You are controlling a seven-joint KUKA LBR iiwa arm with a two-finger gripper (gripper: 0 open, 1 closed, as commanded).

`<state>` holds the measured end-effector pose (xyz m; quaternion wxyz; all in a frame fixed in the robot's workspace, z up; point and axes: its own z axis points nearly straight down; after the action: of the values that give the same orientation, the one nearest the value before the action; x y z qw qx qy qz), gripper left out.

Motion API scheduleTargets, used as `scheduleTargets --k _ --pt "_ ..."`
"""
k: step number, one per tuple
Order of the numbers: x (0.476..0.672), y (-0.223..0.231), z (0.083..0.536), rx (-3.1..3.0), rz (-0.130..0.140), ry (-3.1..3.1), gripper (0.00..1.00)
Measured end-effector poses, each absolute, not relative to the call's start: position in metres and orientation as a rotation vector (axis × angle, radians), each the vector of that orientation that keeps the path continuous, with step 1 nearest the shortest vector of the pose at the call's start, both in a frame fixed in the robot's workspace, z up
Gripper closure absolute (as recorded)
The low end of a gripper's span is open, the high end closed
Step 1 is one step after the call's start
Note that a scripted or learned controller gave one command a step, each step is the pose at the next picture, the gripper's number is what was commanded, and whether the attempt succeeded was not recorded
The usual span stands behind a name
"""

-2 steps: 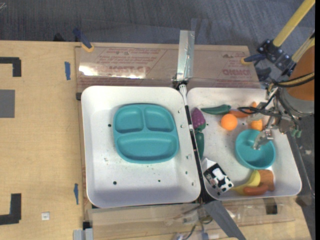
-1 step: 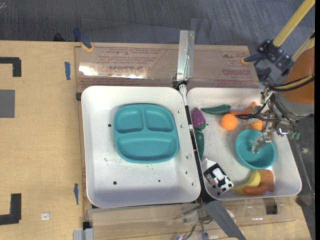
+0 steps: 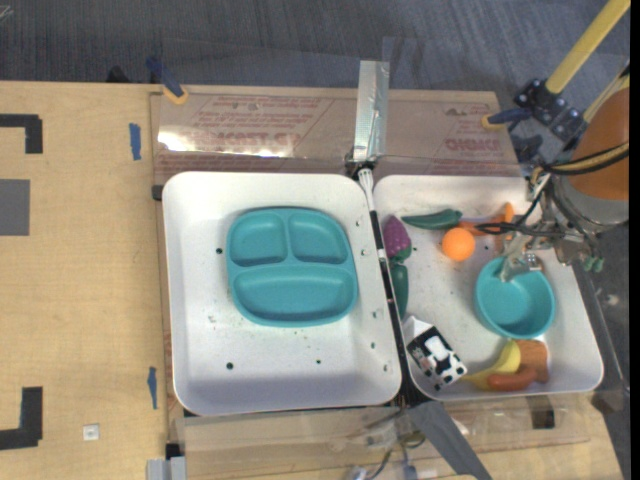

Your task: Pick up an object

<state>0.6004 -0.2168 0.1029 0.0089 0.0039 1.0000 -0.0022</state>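
The tool hangs over the right bin, at the far rim of the teal bowl; wires and arm parts crowd it, so I cannot tell whether it is open or closed, and nothing is visibly held.

No object is lifted yet, so I judge this the approach step. The candidates all lie in the right bin: an orange ball just left of the bowl, a green pepper toward the far edge, a purple piece against the wall shared with the left bin, a black-and-white block at the near-left corner, and a banana by the near edge. The left bin carries a teal divided plate.

The next move calls for settling on one target, probably the bowl rim directly below, and lowering squarely onto it.

Room is tight: the bowl sits close to the bin's right wall, and the ball is nearby. The bin's middle has more open floor.
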Motion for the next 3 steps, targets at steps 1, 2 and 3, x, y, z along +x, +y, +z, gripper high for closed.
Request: scheduleTargets --k 1,2,3 --pt "0.599 -0.216 0.099 0.012 -0.004 3.129 0.00" --pt "0.602 -0.216 0.111 0.011 -0.007 3.123 1.00" --pt "0.601 -0.215 0.109 0.010 -0.004 3.125 0.00"
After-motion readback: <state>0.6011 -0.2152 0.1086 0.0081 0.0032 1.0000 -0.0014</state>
